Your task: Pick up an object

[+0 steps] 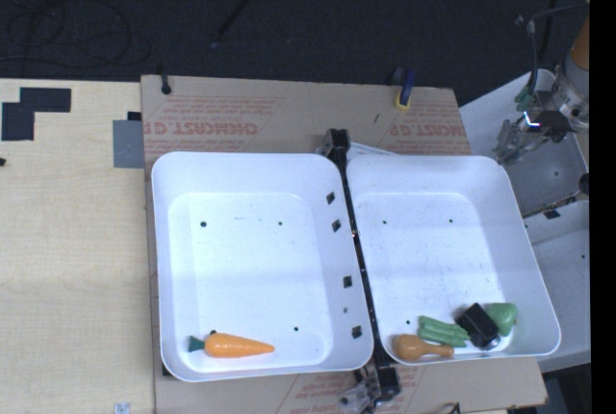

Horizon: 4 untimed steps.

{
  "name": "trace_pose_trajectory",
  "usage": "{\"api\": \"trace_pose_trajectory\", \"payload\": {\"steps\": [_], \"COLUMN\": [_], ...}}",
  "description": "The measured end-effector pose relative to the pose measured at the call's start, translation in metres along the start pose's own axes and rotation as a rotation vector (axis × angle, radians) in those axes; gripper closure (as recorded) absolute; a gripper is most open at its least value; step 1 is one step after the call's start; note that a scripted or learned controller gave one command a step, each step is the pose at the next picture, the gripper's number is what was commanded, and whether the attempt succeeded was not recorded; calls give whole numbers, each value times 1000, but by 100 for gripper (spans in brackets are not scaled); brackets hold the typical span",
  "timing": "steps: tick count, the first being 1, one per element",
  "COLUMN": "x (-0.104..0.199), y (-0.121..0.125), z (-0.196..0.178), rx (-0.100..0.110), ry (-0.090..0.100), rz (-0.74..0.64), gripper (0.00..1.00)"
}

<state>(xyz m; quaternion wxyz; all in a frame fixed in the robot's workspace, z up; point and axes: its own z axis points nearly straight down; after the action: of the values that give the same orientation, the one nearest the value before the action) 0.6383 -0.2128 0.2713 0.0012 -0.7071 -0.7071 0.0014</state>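
Note:
An orange carrot (239, 345) with a green top lies in the front left corner of the left bin (173, 258). In the front right corner of the right bin (520, 210) a small pile sits together: a green pea pod (443, 331), a black block (478, 325), a light green piece (502, 313) behind the block, and a tan gourd-shaped toy (421, 348). My gripper (518, 135) hangs at the far right, outside the bins, just beyond the right bin's back right corner. It is far from every object and nothing shows in it.
Both bins rest on a cardboard sheet (289, 114) and are joined by a black divider strip (348, 248). A blue and yellow clamp (405, 88) stands at the cardboard's back edge. Light wooden bench (67, 258) spreads to the left.

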Motion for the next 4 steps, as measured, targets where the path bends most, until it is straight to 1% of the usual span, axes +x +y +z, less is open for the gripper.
{"api": "trace_pose_trajectory", "payload": {"steps": [1, 2, 3, 4], "x": [1, 2, 2, 2], "y": [0, 7, 7, 7], "z": [5, 15, 4, 6], "rx": [-1, -1, -4, -2], "ry": [0, 0, -1, 0], "rz": [-3, -6, -6, -8], "gripper": [100, 100, 100, 100]}}
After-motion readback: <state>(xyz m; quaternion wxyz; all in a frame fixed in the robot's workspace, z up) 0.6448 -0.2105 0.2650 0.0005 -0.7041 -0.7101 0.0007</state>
